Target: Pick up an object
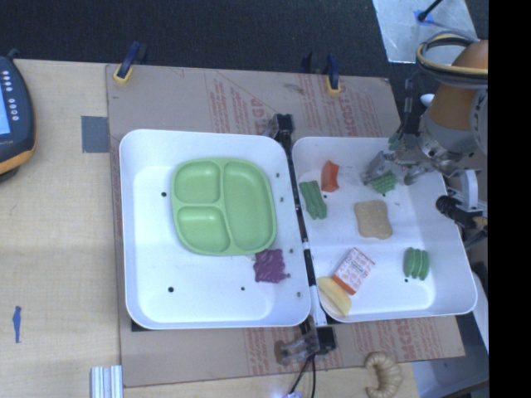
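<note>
Gripper (383,172) fingers are seen low over the far right part of the right bin (448,301), pinched on a small green piece (384,183) that sits between the tips. Whether that piece is lifted off the bin floor or is resting on it cannot be told. The grey arm (452,106) with its orange band is seen reaching in from the right edge, above the bin's far corner.

Two white bins are set side by side on a brown board (207,98). The left bin (141,222) is occupied by a light green divided plate (224,206) near its middle, and a small purple lump (270,265) is seen just beside the plate's near right corner.

In the right bin, a tan, bread-like slice (373,219) is placed near the middle. A red and white packet (354,269) lies nearer the front, touching a yellow and cream piece (334,296) at the front left corner. A long green vegetable (313,199) lies along the left wall, with a small orange-red piece (330,176) just beside it. A second green vegetable (416,264) is seen well apart, toward the right wall.
</note>
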